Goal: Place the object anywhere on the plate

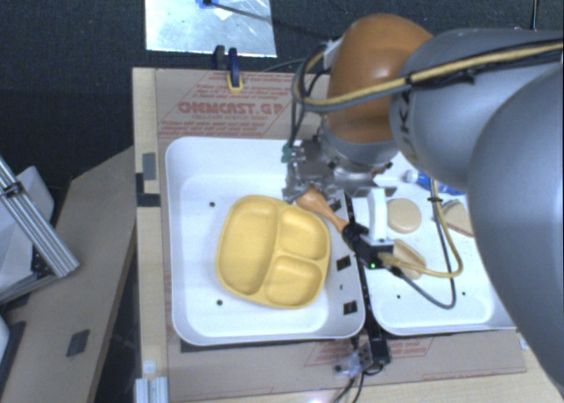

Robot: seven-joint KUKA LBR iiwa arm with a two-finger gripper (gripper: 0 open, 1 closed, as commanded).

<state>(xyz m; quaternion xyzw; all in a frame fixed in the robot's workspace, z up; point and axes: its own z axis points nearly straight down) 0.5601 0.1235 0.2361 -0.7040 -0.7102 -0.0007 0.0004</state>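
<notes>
Yellow divided plate [273, 251] lies in the left white bin [189, 216], with bare bin floor open to its left and rear. The gripper [304, 188] hangs over the plate's rear right rim, near the wall shared with the right bin [441, 309]. An orange-brown object [319, 207] juts from beneath it, just touching the rim; whether the fingers are spread or closed cannot be told. A tan disc [404, 214] rests in the right bin.

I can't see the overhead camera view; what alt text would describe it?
A grey robot arm with an orange band reaches from the right over a yellow divided plate in the left white bin. The right bin holds a tan disc.
</notes>
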